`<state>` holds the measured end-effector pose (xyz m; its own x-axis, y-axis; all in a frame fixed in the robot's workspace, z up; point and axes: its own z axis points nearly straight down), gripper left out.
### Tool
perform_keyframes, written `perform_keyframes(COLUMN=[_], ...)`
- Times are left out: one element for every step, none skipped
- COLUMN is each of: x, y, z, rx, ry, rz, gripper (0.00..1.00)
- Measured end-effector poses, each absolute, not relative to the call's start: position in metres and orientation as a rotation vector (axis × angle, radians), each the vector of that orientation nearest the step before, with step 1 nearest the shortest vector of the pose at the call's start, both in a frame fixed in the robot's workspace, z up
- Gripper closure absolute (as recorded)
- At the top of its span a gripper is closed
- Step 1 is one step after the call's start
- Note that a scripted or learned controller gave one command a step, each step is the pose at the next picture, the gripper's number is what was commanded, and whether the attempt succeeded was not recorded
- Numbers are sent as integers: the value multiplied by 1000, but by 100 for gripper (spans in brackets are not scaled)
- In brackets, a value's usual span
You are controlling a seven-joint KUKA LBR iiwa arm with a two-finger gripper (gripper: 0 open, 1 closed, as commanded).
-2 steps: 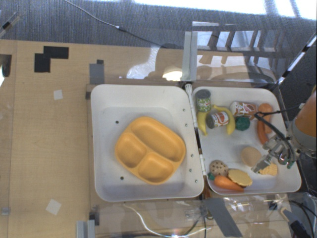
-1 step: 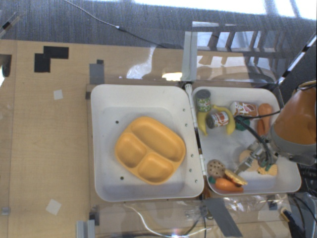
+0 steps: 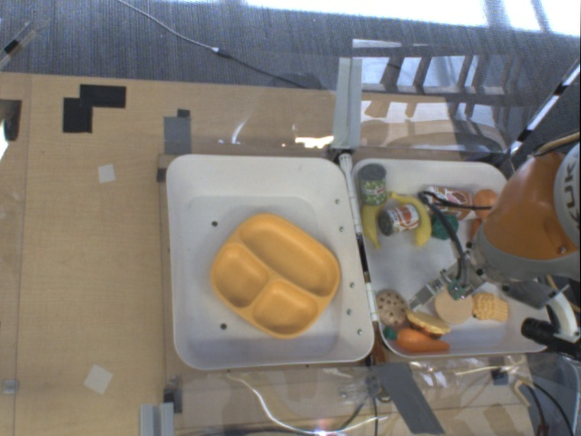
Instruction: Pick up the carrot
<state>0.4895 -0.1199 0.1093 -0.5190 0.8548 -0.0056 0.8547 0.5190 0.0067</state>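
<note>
The carrot, orange with a green tip at its left end, lies flat along the front wall of the right bin. My gripper hangs over the middle of that bin, a short way behind the carrot and apart from it. Between them lie a sandwich-like toy and a tan disc. Nothing visible is held by the gripper.
A chocolate-chip cookie sits just left of the carrot, and a yellow cracker to the right. Further back are a banana, a can, a green tin and an orange. The left bin holds a yellow divided plate.
</note>
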Motion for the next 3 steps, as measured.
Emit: perform_keyframes(x=[522,495,489], y=[-107,-99,-91], z=[166,93,117], rx=[1463,1484,1817], ry=[2768,2742,2554], rz=[7,12,6], gripper=[0,0,0])
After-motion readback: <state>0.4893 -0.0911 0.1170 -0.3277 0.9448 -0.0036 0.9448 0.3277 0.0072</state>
